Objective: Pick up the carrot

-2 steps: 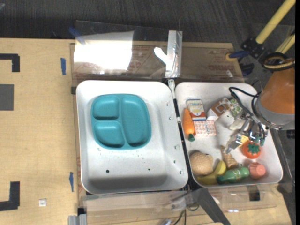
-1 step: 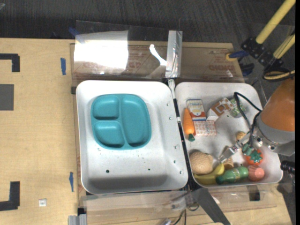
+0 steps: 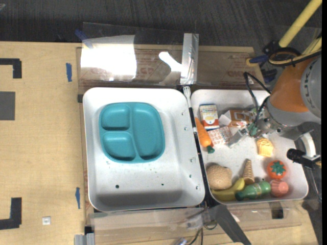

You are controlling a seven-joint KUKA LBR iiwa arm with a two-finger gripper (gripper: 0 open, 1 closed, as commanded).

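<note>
The carrot (image 3: 203,133), orange with a small green tip at its near end, lies along the left wall of the right bin (image 3: 301,195). My gripper (image 3: 254,128) hangs over the middle of that bin, to the right of the carrot and apart from it, beneath the orange-banded wrist (image 3: 290,88). A printed packet (image 3: 221,135) lies between the carrot and the gripper.
A small carton (image 3: 208,113) stands just behind the carrot. Toward the front of the right bin lie a brown bun (image 3: 218,175), a banana (image 3: 227,192), a cone (image 3: 248,169), a green bottle (image 3: 254,190), a cheese wedge (image 3: 264,147) and a red tomato (image 3: 276,170). The left bin (image 3: 97,188) holds a teal divided plate (image 3: 132,130).
</note>
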